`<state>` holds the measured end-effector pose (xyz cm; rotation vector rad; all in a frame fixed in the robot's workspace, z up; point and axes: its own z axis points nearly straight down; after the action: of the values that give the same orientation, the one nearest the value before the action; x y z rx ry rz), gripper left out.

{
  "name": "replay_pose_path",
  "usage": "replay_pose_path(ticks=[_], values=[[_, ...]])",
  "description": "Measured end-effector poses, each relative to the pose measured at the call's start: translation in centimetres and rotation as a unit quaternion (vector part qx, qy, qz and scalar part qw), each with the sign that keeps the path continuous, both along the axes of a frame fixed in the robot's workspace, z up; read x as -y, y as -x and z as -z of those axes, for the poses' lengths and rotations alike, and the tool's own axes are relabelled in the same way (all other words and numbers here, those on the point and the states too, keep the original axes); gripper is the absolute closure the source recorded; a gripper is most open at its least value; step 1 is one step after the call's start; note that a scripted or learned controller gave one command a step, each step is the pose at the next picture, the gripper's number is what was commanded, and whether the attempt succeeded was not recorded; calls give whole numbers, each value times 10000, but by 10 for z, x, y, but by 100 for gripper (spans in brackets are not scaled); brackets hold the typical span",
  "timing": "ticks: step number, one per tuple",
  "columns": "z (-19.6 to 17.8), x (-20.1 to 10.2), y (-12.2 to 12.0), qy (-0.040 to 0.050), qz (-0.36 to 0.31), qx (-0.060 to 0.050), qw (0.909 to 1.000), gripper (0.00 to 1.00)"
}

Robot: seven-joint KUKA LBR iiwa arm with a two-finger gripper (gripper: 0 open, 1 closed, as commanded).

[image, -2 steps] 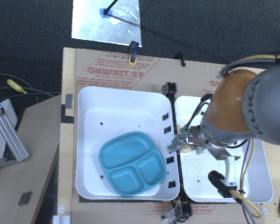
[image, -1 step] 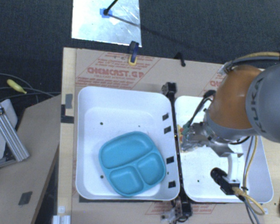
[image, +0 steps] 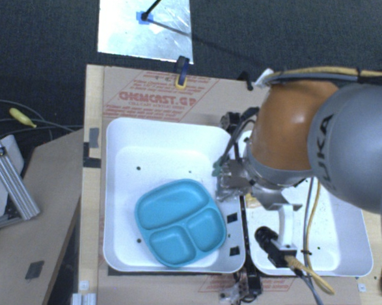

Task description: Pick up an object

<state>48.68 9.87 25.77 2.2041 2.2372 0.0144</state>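
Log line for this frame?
tool: at left bin right wall | blue plate: flat in that bin | held: nothing seen

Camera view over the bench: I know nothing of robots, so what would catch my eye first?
A bright blue tray with three compartments lies in the left bin, toward its near right corner. The big grey arm with its orange band looms in from the right, over the divide between the bins and much of the right bin.

My arm [image: 336,132] ran off the picture's right edge and covered the back half of the right bin [image: 348,252]. My gripper [image: 228,182], at the left bin's [image: 152,151] right rim, sat mostly hidden beneath my wrist.
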Motion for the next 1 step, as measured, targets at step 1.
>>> replay_pose_path(ticks=[1], values=[[-285, 15, -39, 9, 51, 63, 10000, 100]])
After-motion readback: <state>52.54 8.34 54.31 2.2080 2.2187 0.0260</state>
